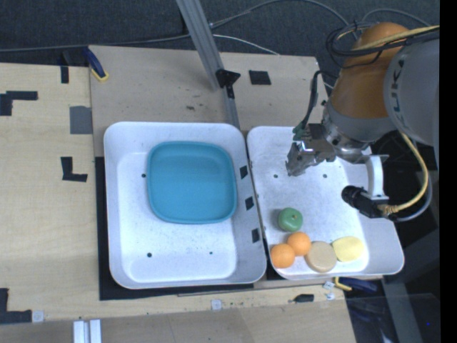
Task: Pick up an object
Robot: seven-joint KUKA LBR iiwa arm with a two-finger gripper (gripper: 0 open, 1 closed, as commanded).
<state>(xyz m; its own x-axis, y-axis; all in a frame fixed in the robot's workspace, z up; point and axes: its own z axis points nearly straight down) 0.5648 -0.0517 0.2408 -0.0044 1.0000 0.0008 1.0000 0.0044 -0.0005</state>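
The right bin [314, 191] holds a green round object [290, 219], two orange balls [299, 243] [283, 256], a tan round piece [320, 256] and a pale yellow piece [348, 248], all clustered near its front edge. My gripper [298, 164] hangs over the far part of this bin, well behind the green object. Nothing shows between its fingers.
The left bin [128, 213] carries a blue square plate [191, 181]. A grey metal pole [207, 41] slants across the bench behind the bins. Black and yellow cables [407, 191] hang off the arm at the right bin's right side.
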